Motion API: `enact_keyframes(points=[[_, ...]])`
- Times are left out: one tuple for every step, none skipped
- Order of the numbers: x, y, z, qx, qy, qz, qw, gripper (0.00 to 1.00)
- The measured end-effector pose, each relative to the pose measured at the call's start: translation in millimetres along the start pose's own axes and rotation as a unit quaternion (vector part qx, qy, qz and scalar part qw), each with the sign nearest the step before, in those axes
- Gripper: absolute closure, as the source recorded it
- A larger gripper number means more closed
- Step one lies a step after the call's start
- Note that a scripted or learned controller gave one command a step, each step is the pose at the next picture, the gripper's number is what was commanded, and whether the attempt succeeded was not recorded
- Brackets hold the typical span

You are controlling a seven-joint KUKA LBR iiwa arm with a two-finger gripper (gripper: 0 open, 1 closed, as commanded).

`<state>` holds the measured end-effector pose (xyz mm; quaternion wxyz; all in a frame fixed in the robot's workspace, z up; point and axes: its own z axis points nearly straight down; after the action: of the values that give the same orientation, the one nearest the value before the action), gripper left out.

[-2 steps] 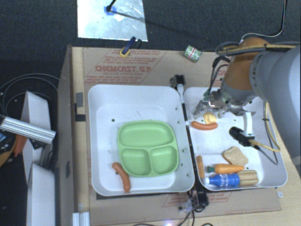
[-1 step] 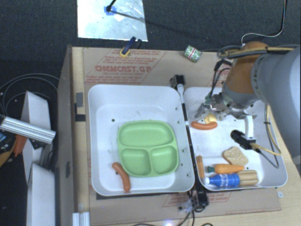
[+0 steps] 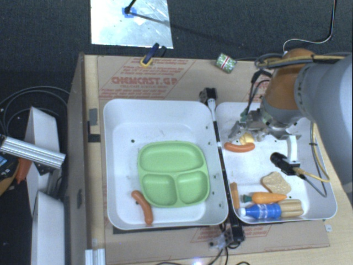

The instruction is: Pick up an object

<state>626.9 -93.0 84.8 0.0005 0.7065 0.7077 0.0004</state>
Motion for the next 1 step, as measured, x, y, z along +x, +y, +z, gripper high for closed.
enact_keyframes(points=[[0.0, 0.0, 0.0, 0.0, 0.0, 0.0, 1.0, 0.0]])
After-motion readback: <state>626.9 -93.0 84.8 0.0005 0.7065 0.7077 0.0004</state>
